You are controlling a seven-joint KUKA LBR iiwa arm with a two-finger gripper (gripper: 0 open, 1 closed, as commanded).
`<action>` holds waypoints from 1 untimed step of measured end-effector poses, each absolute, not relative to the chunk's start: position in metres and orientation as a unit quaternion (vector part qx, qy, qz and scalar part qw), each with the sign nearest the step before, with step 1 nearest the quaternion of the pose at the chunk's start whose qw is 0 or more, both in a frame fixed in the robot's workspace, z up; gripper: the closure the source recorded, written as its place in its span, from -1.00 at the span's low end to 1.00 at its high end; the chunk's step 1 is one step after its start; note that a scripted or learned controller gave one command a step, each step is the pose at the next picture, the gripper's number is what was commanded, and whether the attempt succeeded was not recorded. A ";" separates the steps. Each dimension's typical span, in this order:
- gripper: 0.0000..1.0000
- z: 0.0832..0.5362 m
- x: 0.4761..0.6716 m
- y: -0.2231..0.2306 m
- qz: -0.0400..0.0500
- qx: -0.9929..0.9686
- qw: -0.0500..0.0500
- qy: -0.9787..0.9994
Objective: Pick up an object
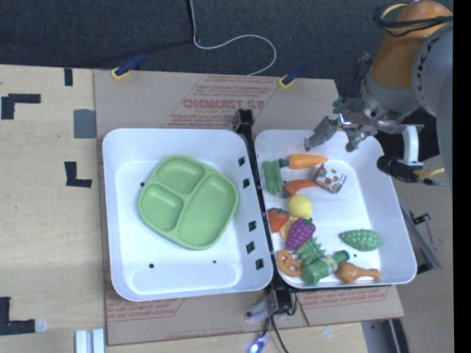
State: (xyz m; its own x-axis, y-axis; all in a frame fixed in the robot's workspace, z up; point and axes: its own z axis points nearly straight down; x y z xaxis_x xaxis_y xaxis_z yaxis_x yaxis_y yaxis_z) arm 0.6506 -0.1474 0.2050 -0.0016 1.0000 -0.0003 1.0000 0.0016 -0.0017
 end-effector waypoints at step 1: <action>-1.00 0.182 0.592 -0.064 0.002 -0.705 0.004 -0.710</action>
